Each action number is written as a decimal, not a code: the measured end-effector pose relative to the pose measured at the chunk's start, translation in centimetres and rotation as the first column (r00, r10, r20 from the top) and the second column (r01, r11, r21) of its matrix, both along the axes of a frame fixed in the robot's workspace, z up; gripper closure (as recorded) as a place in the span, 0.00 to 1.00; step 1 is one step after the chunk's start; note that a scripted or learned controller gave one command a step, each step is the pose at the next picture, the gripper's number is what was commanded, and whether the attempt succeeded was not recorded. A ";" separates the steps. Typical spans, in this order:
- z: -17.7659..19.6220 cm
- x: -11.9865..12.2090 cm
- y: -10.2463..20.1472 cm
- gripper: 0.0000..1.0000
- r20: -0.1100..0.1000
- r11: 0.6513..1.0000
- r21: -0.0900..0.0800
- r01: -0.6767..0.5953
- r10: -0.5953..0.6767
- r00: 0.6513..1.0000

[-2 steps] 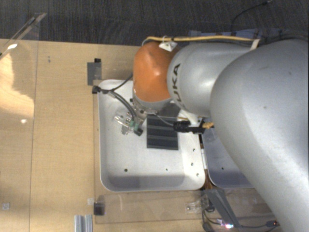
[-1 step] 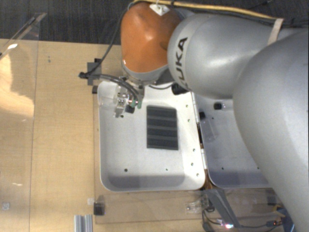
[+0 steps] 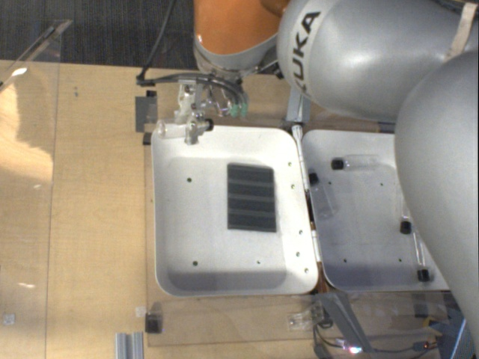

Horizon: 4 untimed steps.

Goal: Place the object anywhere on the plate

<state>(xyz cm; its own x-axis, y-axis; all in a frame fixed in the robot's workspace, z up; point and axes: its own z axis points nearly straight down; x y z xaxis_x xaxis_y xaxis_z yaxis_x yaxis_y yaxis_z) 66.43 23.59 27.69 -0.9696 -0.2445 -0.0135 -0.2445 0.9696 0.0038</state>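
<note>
A dark grey ribbed rectangular slab [image 3: 251,197] lies flat in the middle of the left white bin [image 3: 179,223]. My gripper [image 3: 196,123] hangs under the orange wrist band at the bin's far left corner, over the rim. It is up and to the left of the slab, well apart from it. Cables and a small green part [image 3: 238,110] crowd the gripper, and I see no object in it.
The right white bin [image 3: 359,238] sits beside the left one, partly covered by the grey arm [image 3: 389,51]. A small dark piece [image 3: 338,164] lies near its far edge. Bare wooden bench [image 3: 75,200] extends to the left. A black bracket [image 3: 144,113] stands by the gripper.
</note>
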 end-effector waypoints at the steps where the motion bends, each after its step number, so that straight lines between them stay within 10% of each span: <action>1: 1.4 0.5 0.0 1.00 -0.002 0.999 -0.001 -0.037 0.037 0.999; 3: -4.5 0.5 0.0 1.00 -0.001 0.956 -0.003 -0.294 0.294 0.956; 4: -3.6 0.6 0.0 1.00 -0.003 0.994 -0.001 0.106 -0.106 0.994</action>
<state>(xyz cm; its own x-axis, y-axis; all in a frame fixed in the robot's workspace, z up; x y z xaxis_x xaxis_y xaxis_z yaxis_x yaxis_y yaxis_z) 66.98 23.61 24.08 -0.9901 -0.1403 -0.0102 -0.1404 0.9901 0.0036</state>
